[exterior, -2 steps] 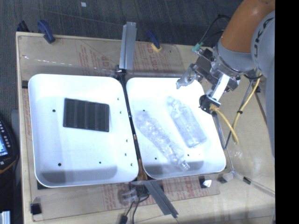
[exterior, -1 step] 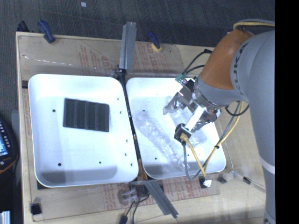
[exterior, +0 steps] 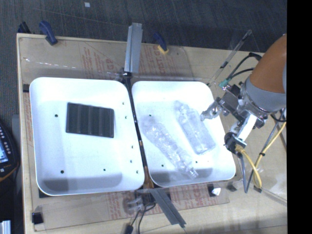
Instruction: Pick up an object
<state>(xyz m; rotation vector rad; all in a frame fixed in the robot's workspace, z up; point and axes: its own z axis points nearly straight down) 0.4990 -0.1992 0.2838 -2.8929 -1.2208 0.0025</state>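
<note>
Two clear plastic bottles lie in the right bin. One bottle lies toward the right side, the other runs diagonally down toward the near wall. A dark ribbed rectangular pad lies flat in the left bin. My gripper hangs over the right bin's right edge, just right of the nearer bottle. It is open, its fingers spread wide with nothing between them.
A grey metal bar stands at the back between the bins, and another sits at the front. Blue clamps hold the board's far edge. Yellow and black cables trail below the wrist on the right.
</note>
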